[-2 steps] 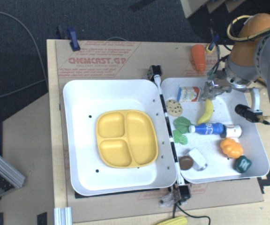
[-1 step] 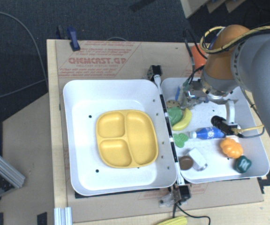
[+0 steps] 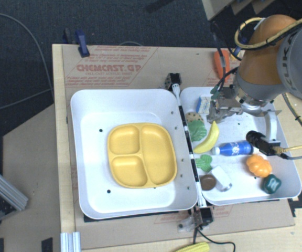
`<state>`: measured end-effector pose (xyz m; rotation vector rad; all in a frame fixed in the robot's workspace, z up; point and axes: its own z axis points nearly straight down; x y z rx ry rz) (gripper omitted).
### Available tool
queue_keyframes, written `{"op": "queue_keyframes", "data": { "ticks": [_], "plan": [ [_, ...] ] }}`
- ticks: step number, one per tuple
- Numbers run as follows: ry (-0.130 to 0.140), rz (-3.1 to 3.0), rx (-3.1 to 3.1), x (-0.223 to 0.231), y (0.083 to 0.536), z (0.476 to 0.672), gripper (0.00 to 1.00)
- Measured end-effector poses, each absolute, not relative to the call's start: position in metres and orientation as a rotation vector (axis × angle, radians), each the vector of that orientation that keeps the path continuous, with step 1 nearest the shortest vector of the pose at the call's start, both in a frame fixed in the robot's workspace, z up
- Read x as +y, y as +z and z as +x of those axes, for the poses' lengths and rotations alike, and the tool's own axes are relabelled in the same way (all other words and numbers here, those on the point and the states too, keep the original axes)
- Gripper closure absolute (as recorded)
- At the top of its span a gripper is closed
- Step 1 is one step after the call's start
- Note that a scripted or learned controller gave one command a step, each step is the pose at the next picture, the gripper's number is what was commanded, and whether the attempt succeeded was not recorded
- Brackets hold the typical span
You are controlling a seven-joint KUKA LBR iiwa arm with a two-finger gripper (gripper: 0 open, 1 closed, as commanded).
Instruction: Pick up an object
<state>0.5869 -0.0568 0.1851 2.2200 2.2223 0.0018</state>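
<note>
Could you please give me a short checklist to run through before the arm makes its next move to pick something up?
1. End effector over the right bin: ok.
2. Something held between its fingers: cannot tell; the wrist hides them.
3. Things within reach: ok; banana, blue bottle and orange toy lie in the right bin.
4. Banana clear of its neighbours: not ok; green pieces crowd it.
5. Yellow tray sitting flat in the left bin: ok.
</note>
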Motion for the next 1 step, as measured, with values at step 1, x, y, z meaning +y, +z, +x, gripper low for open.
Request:
{"op": "queue_keyframes", "data": {
  "ticks": [1],
  "plan": [
    [-0.001, 2.223, 2.223, -0.0398, 0.1957, 0.5461, 1.0]
  ]
}}
